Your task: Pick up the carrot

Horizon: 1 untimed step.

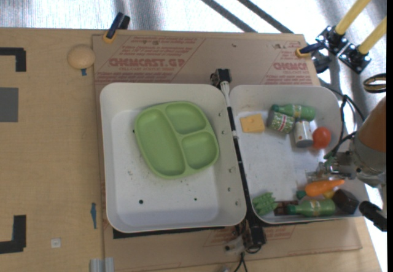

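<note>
I am working at the right edge of the right bin (pixel 285 94), and my gripper (pixel 331 174) is hanging low over its near right corner, just above the carrot (pixel 320 188). The carrot is lying on its side, orange, running roughly left to right, with a green bottle (pixel 314 207) lying touching or just beside it on the near side and the bin wall close behind that. I cannot tell from here whether my hand is released or clenched; the metal parts at the wrist are blurring into the clutter, and I am not seeing the carrot clearly held. To do this well, I am judging that I should be centring across the carrot's narrow width, not along its length, and coming down straight so I am not nudging the bottle or catching the wall. The tomato (pixel 322 136) is sitting farther back, well apart.
</note>
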Tool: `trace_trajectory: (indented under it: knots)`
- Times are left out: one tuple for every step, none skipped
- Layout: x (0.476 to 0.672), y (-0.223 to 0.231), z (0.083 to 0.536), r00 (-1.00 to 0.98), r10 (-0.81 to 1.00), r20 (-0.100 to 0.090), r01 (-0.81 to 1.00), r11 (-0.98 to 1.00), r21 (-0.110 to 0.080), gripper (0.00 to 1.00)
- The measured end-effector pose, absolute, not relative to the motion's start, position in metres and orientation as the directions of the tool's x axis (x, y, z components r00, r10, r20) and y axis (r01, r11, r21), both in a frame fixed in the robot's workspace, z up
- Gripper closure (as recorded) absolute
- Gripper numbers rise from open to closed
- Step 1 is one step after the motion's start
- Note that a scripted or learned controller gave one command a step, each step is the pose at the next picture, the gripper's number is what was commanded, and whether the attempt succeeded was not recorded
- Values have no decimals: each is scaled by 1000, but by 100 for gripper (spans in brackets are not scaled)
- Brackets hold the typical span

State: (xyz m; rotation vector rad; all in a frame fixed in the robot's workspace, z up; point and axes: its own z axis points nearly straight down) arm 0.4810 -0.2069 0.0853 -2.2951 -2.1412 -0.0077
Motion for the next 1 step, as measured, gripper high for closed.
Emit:
trace_trajectory:
  knots:
    - [480, -164, 85, -321, 947, -1, 947, 321, 3, 100]
